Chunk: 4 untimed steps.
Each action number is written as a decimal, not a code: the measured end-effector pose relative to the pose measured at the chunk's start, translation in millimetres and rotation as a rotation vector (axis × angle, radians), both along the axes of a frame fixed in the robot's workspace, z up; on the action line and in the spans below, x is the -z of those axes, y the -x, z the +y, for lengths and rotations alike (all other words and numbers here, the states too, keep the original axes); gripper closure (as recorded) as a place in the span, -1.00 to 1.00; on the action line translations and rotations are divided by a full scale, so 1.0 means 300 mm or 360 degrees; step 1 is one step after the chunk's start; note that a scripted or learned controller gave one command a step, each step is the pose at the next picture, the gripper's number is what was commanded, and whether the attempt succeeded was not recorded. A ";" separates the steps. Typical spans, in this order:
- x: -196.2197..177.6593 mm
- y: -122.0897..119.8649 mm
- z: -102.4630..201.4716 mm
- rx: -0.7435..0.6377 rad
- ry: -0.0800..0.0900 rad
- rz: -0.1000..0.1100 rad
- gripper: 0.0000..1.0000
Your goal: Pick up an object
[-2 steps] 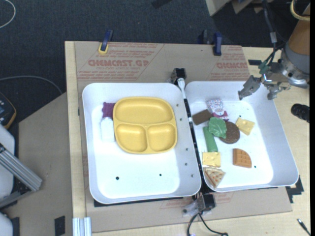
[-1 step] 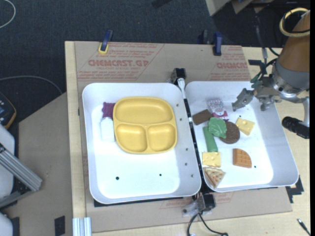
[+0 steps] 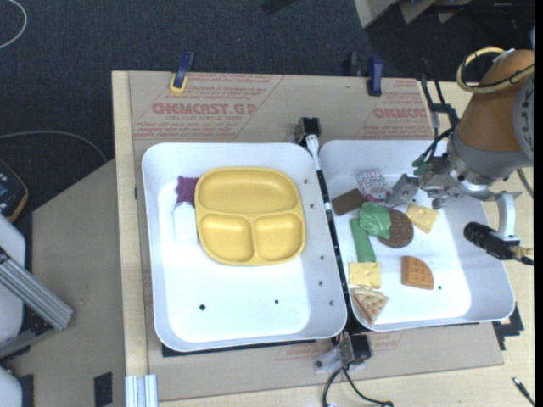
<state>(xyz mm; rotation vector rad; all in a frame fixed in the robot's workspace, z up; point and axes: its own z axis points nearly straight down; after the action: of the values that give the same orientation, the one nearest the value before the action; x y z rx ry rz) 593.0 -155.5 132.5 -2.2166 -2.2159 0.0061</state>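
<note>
The left bin (image 3: 161,253) holds a yellow divided tray (image 3: 250,213), with a purple item (image 3: 186,188) and a white piece (image 3: 183,223) beside it. The right bin (image 3: 484,299) holds toy foods: green leaf (image 3: 374,220), brown cookie (image 3: 399,230), cheese (image 3: 365,274), waffle (image 3: 417,273). The pincer (image 3: 405,192) hovers above the cookie, grasping nothing; whether apart or together, I cannot tell.

I see open floor along the left bin's (image 3: 161,227) front; the yellow tray (image 3: 250,212) blocks its back, toys (image 3: 386,244) crowd the right bin (image 3: 484,287).
</note>
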 end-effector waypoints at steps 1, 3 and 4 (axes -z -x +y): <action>0.145 -0.012 0.002 -0.0002 0.0001 -0.0022 -1.00; -0.075 -0.012 -0.037 0.0000 0.0009 -0.0023 1.00; -0.241 0.014 -0.033 -0.0001 0.0008 -0.0024 1.00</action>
<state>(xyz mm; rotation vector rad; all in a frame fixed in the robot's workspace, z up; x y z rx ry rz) 588.8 -165.4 204.9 -2.2261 -2.2268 -0.0051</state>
